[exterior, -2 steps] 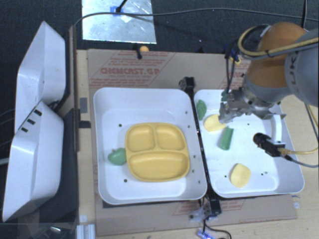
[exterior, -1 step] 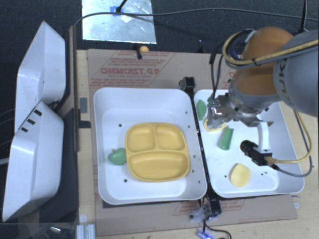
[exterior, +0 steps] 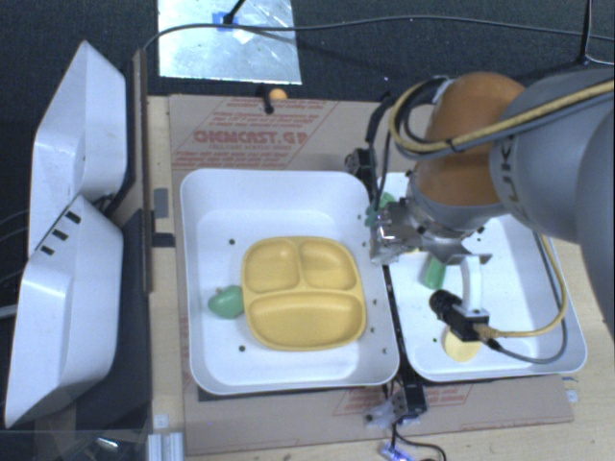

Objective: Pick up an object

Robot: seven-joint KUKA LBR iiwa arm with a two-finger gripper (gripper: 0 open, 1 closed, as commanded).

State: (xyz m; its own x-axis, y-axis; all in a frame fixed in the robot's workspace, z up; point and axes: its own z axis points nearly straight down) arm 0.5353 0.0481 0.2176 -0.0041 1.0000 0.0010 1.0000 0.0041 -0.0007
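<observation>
My gripper (exterior: 415, 248) hangs over the left part of the right bin (exterior: 538, 353), close to the wall between the bins, mostly hidden under the orange-banded wrist. A green object (exterior: 432, 273) lies just below it, partly covered. A pale yellow object (exterior: 462, 348) lies near that bin's front. A small green piece (exterior: 386, 201) peeks out beside the wrist at the bin's back left. In the left bin (exterior: 207, 257) a yellow divided plate (exterior: 303, 291) lies flat, with a small green fruit-like object (exterior: 227, 302) against its left edge.
The big grey arm (exterior: 548, 152) covers much of the right bin from the upper right. A cardboard sheet (exterior: 250, 133) lies under the bins. White housings (exterior: 77, 229) stand to the left, and a shiny metal sheet (exterior: 226, 27) lies behind.
</observation>
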